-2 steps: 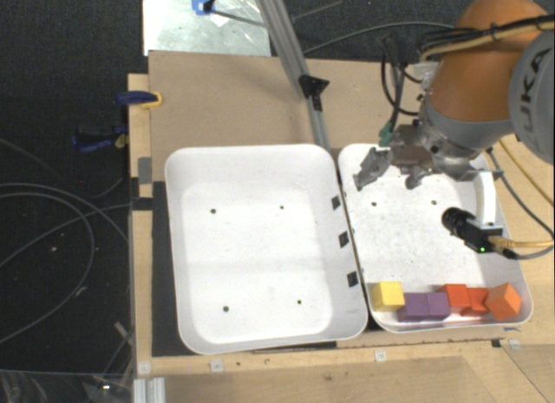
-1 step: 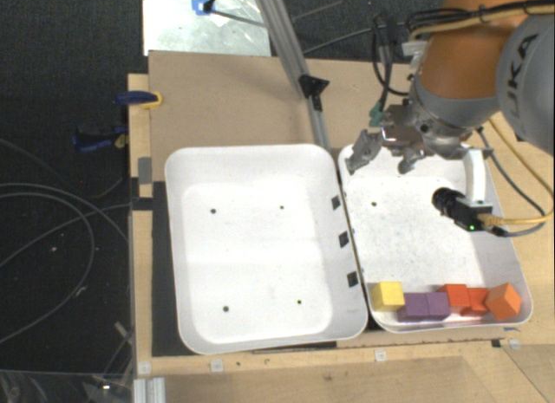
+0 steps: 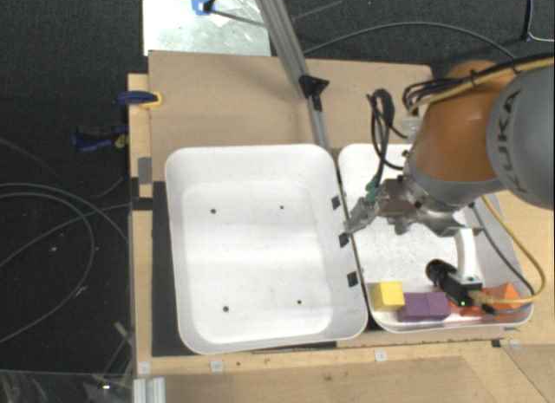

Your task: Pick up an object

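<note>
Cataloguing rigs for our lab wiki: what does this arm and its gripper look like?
The arm is rounded and grey with dark lettering, with a broad glossy orange band above the wrist. Black cables loop beside it. The gripper is dull metal-grey.

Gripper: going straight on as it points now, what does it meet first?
Probably the bare floor of the right bin, near its left wall, as the gripper tilts down toward the view's left. The yellow block and purple block lie off that line. Depth unclear.

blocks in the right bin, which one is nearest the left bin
The yellow block, leftmost of the three; the purple block lies just right of it, and the orange piece farthest right.
</note>
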